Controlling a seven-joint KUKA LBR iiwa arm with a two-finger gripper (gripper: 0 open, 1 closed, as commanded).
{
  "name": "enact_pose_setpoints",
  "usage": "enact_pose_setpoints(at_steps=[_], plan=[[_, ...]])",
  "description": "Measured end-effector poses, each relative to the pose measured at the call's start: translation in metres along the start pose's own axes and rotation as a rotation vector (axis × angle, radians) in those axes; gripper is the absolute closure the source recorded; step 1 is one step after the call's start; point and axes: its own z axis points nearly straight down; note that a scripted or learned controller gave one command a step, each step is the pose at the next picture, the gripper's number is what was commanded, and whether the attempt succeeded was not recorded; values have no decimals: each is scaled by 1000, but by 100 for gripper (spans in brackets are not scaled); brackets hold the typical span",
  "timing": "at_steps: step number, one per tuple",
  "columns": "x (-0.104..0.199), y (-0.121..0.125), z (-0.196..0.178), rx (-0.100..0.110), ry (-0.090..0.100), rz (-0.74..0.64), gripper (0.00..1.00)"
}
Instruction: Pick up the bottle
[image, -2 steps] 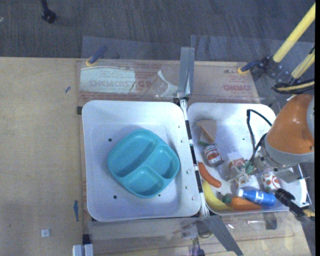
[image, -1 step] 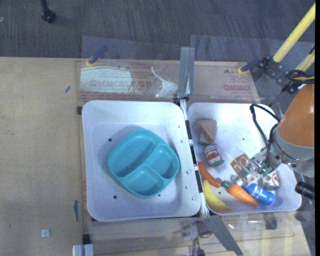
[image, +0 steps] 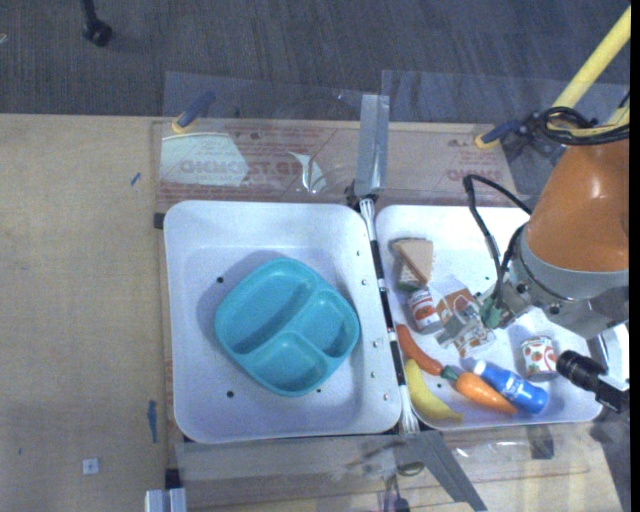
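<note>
Orange and large, the arm's band (image: 590, 205) filled the upper right of the frame, closest to the lens, with the grey wrist below it bent down and leftward into the right bin (image: 455, 225). From the left: the left bin (image: 190, 300) held a blue divided tray (image: 287, 325), lying at a slant near its middle. Across the divider, the right bin held a wedge of bread (image: 413, 260) near its top left, a small can (image: 423, 308) below that, then a red chili (image: 417, 350) and a banana (image: 428, 395) along the lower left. A carrot (image: 478, 388) lay just beside the banana, touching the bottle (image: 512, 386), which lay on its side toward the bin's lower right, blue body and white neck. A small cup (image: 538, 355) stood right of it. The gripper (image: 475, 322) hung in mid-bin, above and left of the bottle; whether it was clenched or released I cannot tell.
</note>
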Motion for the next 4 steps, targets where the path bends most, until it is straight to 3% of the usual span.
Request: enact_pose_setpoints(at_steps=[1, 2, 3, 4], plan=[[-53, -29, 98, 1, 4, -305, 100], [-9, -5, -9, 1, 0, 100, 100], [-46, -24, 103, 1, 2, -63, 100], [-11, -6, -5, 1, 0, 130, 100]])
